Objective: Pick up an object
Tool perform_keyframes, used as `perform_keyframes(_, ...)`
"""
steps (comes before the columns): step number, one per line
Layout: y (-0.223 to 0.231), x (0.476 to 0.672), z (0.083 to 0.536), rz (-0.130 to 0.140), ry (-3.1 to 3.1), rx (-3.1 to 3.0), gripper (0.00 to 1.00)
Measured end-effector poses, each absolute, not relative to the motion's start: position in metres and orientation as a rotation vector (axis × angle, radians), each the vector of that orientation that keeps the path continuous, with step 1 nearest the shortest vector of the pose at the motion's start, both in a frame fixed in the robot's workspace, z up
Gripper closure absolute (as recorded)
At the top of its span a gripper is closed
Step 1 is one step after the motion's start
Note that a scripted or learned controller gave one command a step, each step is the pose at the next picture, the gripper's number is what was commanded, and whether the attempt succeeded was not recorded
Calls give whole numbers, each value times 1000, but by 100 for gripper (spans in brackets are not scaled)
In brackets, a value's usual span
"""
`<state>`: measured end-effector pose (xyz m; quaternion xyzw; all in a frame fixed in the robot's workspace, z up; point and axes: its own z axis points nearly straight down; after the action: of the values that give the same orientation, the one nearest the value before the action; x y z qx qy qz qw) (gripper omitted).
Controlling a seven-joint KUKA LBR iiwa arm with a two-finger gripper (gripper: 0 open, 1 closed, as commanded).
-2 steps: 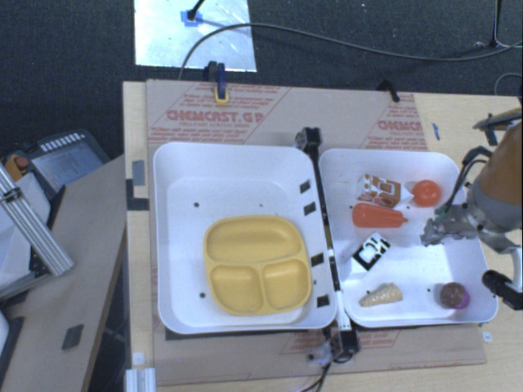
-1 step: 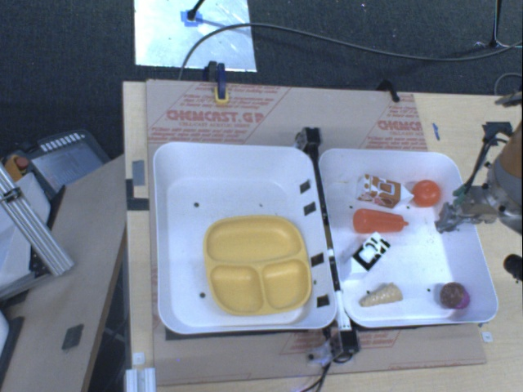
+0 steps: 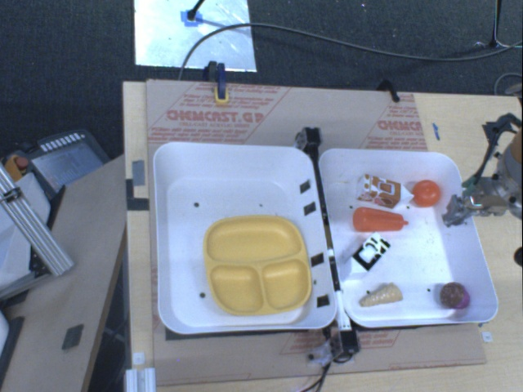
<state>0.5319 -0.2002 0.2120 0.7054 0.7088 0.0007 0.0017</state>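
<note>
Where the gripper (image 3: 456, 212) hangs over the right bin's (image 3: 468, 253) outer rim, grasping nothing visible; finger spread too blurred to judge. Just inward: orange ball (image 3: 425, 193), patterned box (image 3: 381, 190), orange carrot-like piece (image 3: 379, 219), black-and-white block (image 3: 373, 251). Nearer the front: pale wedge (image 3: 382, 296), purple ball (image 3: 453, 296). Farther off, left bin (image 3: 188, 178) holding a yellow divided plate (image 3: 257, 264). Arm (image 3: 502, 178) cut off at the frame edge.

Yellow tray (image 3: 257, 264) in left bin (image 3: 176, 170)
</note>
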Motion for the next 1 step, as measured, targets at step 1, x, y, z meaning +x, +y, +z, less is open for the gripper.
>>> perform_keyframes(1, -143, 540, 205, 4, 2233, 2211, 100)
